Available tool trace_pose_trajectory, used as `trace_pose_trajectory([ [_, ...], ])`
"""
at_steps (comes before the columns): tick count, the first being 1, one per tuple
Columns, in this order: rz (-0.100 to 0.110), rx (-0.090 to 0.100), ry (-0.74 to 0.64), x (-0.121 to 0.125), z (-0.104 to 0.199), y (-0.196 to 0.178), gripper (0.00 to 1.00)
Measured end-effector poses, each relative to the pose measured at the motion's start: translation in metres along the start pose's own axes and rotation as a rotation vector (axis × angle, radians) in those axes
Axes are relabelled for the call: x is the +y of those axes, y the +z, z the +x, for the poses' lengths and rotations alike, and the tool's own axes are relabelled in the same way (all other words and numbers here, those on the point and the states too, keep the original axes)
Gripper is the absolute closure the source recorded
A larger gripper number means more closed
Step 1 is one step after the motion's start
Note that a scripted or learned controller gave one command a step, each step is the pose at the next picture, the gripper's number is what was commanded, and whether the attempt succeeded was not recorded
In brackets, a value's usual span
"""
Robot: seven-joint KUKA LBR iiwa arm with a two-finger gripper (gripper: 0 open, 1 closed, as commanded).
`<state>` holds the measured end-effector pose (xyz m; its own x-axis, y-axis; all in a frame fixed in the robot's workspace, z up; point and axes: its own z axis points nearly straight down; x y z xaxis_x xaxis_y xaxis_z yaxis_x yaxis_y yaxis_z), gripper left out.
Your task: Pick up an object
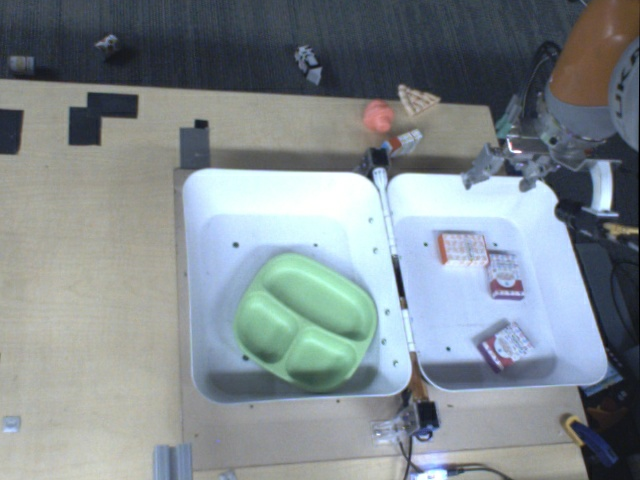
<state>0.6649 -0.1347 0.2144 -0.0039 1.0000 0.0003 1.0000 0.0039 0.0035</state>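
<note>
The right bin [560, 268] holds three small packets: an orange-and-white box [462, 249] near its middle, a red-and-white packet [504, 275] just right of it, and another red-and-white packet [505, 345] toward the front. My gripper [505, 173] hangs over the right bin's far rim, above and behind the packets, with its two fingers spread apart and nothing between them. The arm's orange band [597, 43] rises at the upper right.
A green divided tray [305, 319] lies in the left bin [215, 268]. Behind the bins on the bench sit a pink ball [378, 116], a wedge-shaped toy [418, 99] and a small tube [404, 142]. Cables run along the right edge.
</note>
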Motion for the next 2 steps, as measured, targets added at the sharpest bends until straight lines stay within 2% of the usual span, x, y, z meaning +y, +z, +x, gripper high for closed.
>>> trace_pose_trajectory([
  [1,-0.002,-0.001,0.001,-0.043,0.023,0.112,0.00],
  [2,-0.009,-0.002,0.001,-0.041,0.023,0.099,1.00],
])
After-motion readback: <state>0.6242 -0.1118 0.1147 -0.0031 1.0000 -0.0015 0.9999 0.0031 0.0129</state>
